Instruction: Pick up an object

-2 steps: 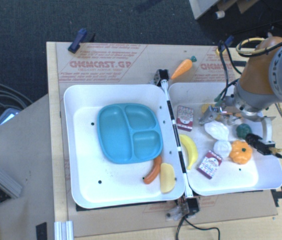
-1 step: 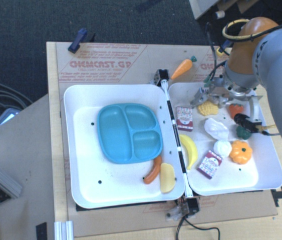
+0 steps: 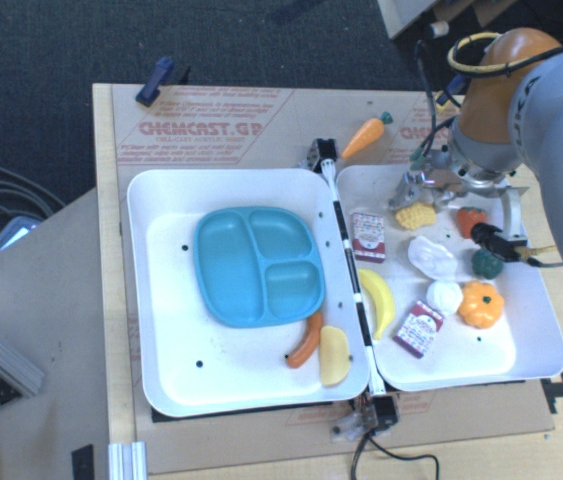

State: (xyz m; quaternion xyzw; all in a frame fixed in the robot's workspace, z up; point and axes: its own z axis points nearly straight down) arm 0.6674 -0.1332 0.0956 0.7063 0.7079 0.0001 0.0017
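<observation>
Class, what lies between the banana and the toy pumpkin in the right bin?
In the camera view, a small red-and-white packet lies between the banana and the pumpkin.

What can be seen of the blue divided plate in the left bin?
The blue divided plate is a light blue, plastic-looking tray with rounded corners and three compartments, all unfilled. It lies flat, slightly rotated, near the middle of the left bin. An orange sausage-like toy touches its lower right corner.

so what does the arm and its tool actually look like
The arm is thick, rounded and light grey, with an orange band above the wrist. A yellow cable loops near the band. Below sits a metallic silver tool, small beside the arm.
</observation>
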